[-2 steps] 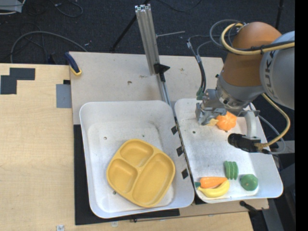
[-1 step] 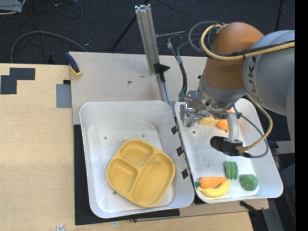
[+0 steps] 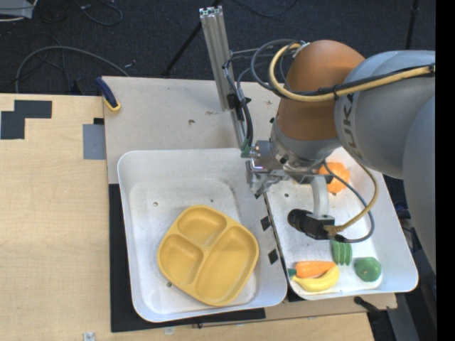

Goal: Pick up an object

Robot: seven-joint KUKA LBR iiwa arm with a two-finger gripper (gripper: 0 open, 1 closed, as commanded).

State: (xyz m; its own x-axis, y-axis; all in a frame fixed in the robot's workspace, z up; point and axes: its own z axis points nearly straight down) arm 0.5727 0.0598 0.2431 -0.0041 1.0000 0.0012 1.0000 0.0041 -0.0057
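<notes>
**Table** (image 3: 163, 112): carries two white bins side by side.

**Arm** (image 3: 384, 112): reaches in over the far edge of the right bin.

**Tool** (image 3: 261, 172): sits low at the far end of the wall shared by the two bins, just over the far right corner of the left bin. Whether it is apart or together cannot be told. Nothing is seen in its grip.

**Left bin** (image 3: 135, 183): holds one yellow divided plate (image 3: 207, 254), lying flat near the near right corner, well apart from the tool.

**Right bin** (image 3: 405, 261):
- Orange piece (image 3: 337, 175), near the far edge, partly hidden by the arm.
- Carrot (image 3: 314, 268), by the near edge.
- Banana (image 3: 318, 283), touching the carrot on its near side.
- Green stub (image 3: 341, 252), just beside the carrot.
- Green lump (image 3: 367, 268), toward the near right corner.

None of these items touches the tool.
</notes>
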